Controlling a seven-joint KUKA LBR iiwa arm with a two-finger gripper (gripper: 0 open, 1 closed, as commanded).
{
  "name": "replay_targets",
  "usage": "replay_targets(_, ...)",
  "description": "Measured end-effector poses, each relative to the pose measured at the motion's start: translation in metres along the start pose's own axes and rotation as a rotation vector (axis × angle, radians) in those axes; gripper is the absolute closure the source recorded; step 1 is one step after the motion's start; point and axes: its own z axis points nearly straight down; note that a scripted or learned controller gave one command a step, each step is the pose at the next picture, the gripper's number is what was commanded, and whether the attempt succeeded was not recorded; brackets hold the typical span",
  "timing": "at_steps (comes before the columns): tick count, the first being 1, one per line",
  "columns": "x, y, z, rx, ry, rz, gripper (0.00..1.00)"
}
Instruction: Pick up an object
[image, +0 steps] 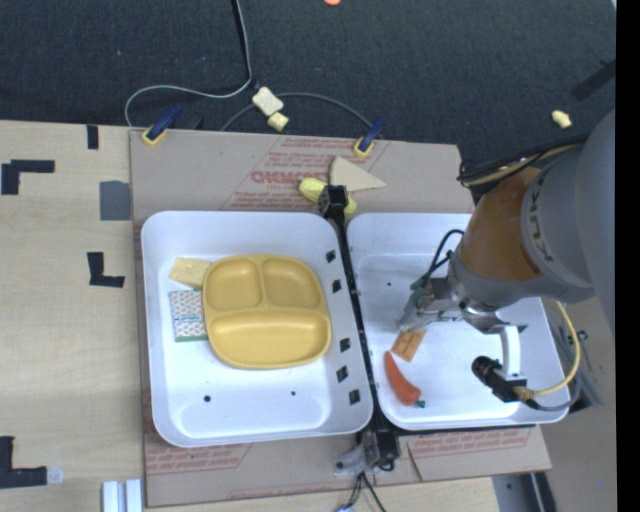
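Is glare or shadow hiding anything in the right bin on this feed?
Camera view: even lighting, no strong glare on the right bin; soft shadow under the arm near the end effector. The orange piece and tan block read clearly, slightly soft. The arm's bulk at right is blurred.

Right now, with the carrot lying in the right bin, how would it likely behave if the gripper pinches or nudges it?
The carrot looks small, so probably light. Its tapered, rounded shape suggests it could roll or pivot when nudged, and slip out of a pinch near the narrow end. It lies flat on the smooth bin floor, apart from the tan block, so a push would probably slide it freely.
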Motion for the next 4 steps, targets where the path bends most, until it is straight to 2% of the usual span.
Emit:
replay_targets(1,0.0,0.0,0.001,0.001,0.001,0.0,0.0)
replay_targets(2,-0.047,0.05,0.016,0.015,0.009,-0.001,0.0)
replay_targets(3,-0.043,0.001,0.013,0.007,0.004,-0.001,0.0)
replay_targets(4,-0.044,0.002,0.003,0.007,0.002,-0.001,1.0)
